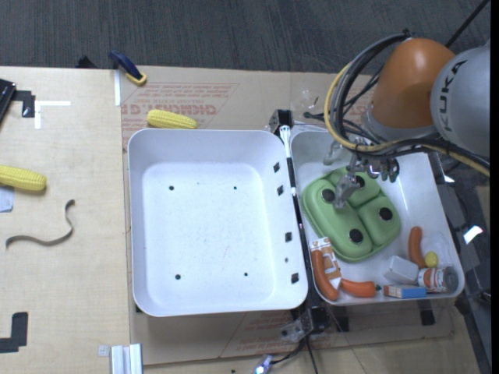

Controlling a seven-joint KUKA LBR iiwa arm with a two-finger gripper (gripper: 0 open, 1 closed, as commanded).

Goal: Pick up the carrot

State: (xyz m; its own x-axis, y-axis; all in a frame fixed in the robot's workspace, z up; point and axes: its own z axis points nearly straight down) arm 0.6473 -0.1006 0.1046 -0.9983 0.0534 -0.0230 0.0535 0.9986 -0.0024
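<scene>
A small orange carrot (415,245) lies in the right bin (441,201), close to its right wall. My gripper (345,187) hangs over the upper part of a big green lumpy object (355,216) in the middle of that bin. It is well to the left of the carrot and further back. Nothing can be seen held in it. The arm's orange band (412,72) and dark cables rise above the bin's far right corner.
Two reddish-orange sausage-like pieces (325,276) (358,288) lie at the right bin's front. A small bottle (437,278), a tube (405,291) and a grey block (402,269) crowd its front right corner. The left bin (140,224) stands beside it. Corn cobs (171,119) (22,178) lie on the bench.
</scene>
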